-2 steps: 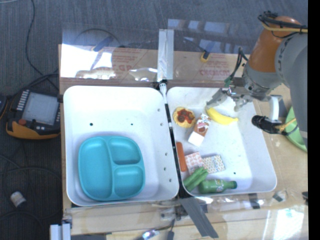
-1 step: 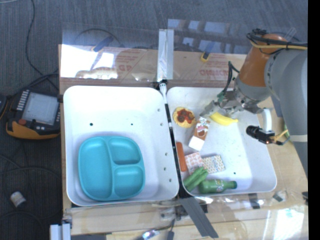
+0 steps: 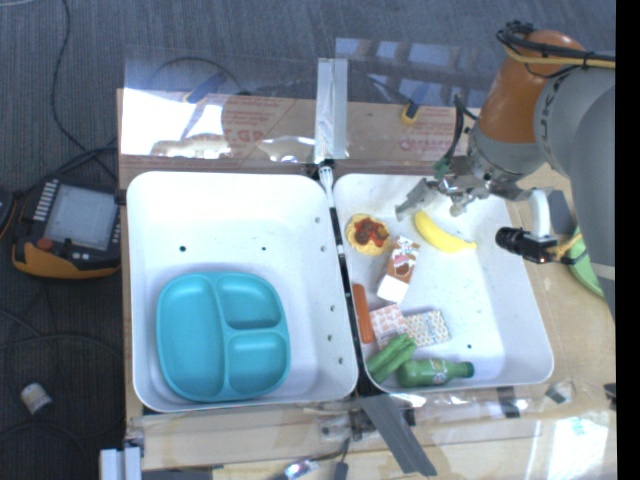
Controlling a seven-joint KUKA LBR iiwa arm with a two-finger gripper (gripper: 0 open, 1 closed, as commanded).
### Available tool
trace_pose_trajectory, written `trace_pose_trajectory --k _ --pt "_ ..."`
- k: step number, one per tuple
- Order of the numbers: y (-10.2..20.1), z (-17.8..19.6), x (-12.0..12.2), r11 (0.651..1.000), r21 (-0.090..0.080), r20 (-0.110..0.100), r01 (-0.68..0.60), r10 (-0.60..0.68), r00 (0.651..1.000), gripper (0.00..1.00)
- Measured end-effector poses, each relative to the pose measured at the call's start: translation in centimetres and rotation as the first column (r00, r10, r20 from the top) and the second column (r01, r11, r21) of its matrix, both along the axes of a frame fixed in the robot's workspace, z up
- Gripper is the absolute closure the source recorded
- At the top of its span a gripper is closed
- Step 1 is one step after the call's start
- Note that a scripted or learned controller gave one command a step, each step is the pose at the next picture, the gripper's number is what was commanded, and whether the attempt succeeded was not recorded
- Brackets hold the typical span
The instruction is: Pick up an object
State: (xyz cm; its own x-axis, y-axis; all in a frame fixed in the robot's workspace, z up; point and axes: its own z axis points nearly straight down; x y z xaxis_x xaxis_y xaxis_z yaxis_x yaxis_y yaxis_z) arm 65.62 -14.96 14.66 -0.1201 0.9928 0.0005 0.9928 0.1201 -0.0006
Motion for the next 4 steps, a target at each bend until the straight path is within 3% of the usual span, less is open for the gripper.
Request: trace_pose_trajectory --k 1,2,3,4 --pt "-6.0 8.4 -0.5 0.92 -0.006 0.0 0.391 -0.391 0.92 0.0" --pt "-1.4 -0.9 -2.9 0.929 -0.003 -0.003 0.37 -0.37 0.929 0.0" --pt "-0.8 -5.8 0.3 0.972 -0.004 0.005 0.236 -0.236 0.972 0.0" --pt "-3.0 -5.9 1.4 0.989 -0.005 0.006 0.151 -0.151 0.989 0.0"
